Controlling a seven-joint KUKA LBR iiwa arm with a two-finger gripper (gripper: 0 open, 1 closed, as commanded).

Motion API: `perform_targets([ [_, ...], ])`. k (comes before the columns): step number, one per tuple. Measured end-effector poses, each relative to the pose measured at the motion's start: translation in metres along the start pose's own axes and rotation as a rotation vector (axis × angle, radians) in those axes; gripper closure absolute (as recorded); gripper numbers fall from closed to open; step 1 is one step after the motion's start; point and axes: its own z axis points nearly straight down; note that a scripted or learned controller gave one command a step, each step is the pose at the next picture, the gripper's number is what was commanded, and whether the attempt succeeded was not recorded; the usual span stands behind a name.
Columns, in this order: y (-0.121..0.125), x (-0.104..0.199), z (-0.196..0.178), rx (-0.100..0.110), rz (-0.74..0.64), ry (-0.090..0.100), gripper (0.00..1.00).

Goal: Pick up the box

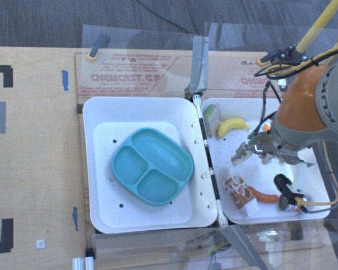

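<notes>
I am hovering my tool [243, 152] over the right bin [225, 207]; whether it is apart or together I cannot tell, and nothing is showing between its tips. The box [240, 193] is lying at about six o'clock from it, tilted, touching a carrot [265, 196]. A banana [232, 126] is sitting at eleven o'clock. The left bin [96, 151] is carrying a blue tray [152, 165].
</notes>
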Motion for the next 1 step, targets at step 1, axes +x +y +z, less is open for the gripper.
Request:
perform_targets([
  [1,-0.0164,0.0009,0.0262,-0.015,0.019,0.001,0.0],
])
